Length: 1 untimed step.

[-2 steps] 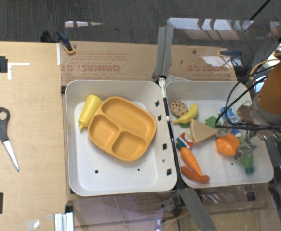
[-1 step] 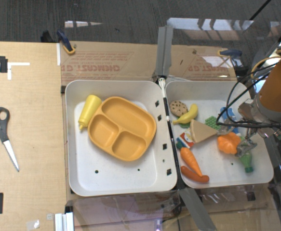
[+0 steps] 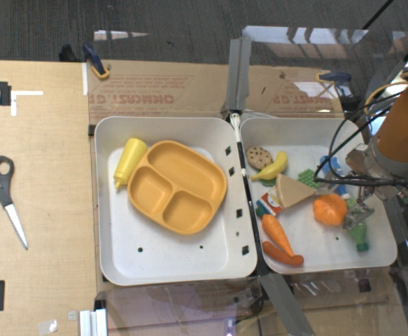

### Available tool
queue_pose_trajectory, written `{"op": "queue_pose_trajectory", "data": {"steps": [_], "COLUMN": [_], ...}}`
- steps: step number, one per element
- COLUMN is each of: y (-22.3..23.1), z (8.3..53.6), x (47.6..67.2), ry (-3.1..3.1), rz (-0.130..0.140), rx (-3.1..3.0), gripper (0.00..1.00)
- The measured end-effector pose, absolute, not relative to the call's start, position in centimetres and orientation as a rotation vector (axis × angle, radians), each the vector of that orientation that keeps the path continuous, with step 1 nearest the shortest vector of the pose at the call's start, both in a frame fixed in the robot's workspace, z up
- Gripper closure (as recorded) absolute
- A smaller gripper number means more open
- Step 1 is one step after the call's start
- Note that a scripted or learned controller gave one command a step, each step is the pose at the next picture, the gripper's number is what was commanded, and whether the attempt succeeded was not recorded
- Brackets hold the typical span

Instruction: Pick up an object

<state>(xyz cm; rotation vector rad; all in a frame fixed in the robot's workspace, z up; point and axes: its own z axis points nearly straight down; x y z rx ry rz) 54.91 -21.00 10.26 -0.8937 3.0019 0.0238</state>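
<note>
Camera view frames showed the grey arm with an orange band (image 3: 403,128) reaching in from the right over the right-hand shallow white bin (image 3: 382,261), its two-finger gripper (image 3: 357,212) low at that bin's right side. Whether the claw was spread or pressed together could not be told, since cables and the wrist blurred it. A round orange fruit-shaped toy (image 3: 329,209) lay just to the gripper's left, touching or nearly touching it, and was judged the likeliest target; being round, it offered no long axis to align with. A small green piece (image 3: 360,242) lay just below the gripper. Further left in the same bin were seen a tan wedge-shaped toy (image 3: 291,190), a yellow plastic banana (image 3: 273,167), a brown speckled cookie (image 3: 257,157) and two orange carrot-shaped toys (image 3: 279,242). An orange divided plate (image 3: 178,185) and a yellow bottle-shaped toy (image 3: 128,161) rested in the left-hand white bin (image 3: 165,268), well apart from the arm. No object was seen held.
</note>
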Motion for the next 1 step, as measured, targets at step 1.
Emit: {"op": "queue_pose_trajectory", "data": {"steps": [1], "y": [-11.62], "z": [9.15], "x": [51.56], "ry": [3.02], "rz": [0.003], "rx": [-0.858], "gripper": [0.0]}}
